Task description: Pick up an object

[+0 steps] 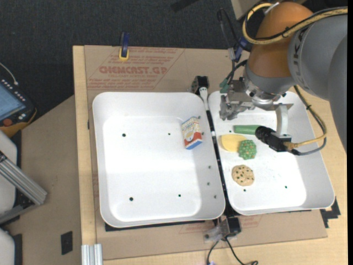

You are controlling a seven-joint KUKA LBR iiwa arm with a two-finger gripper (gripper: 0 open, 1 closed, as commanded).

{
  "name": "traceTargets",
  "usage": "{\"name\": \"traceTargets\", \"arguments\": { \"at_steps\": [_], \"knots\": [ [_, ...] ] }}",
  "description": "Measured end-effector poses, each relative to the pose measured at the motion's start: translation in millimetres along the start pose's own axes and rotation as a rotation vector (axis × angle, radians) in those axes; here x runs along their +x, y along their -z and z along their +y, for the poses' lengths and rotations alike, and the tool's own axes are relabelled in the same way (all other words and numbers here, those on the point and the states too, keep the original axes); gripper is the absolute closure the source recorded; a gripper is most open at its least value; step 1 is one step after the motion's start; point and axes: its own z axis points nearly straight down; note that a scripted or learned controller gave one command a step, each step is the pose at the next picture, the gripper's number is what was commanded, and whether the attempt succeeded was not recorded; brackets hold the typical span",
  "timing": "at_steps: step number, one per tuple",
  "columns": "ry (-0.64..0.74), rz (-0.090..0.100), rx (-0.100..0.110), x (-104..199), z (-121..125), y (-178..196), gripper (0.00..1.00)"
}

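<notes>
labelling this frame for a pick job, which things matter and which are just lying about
Job in hand:
gripper
cookie
green knobbly ball
yellow piece
green stick
small carton

Lying about:
blue clamp
cardboard sheet
blue-screened device

Bins: two, white and shallow, side by side on the bench: left bin and right bin.

Loose things: five in all.

Carton: one, small, white with red and blue print. It makes the left bin's count one.

Right of the carton, in the right bin: four items, one of each kind.
- green stick: one
- pale yellow wedge: one
- green knobbly ball: one
- round speckled cookie: one

Cardboard sheet under the bins: one.

Blue clip: one, up and left of the carton.
</notes>
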Motion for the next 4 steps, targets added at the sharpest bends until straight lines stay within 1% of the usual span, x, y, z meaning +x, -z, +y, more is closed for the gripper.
{"name": "traceTargets", "arguments": {
  "at_steps": [1,2,3,4],
  "knots": [
    [-0.003,0.000,0.008,29.0,-52.9,36.3,1.00],
    [-0.006,-0.002,0.005,27.2,-50.2,44.5,1.00],
    [-0.008,-0.003,0.001,18.4,-67.4,82.0,1.00],
    [-0.011,-0.002,0.011,-16.4,-112.0,60.7,1.00]
  ]
}}
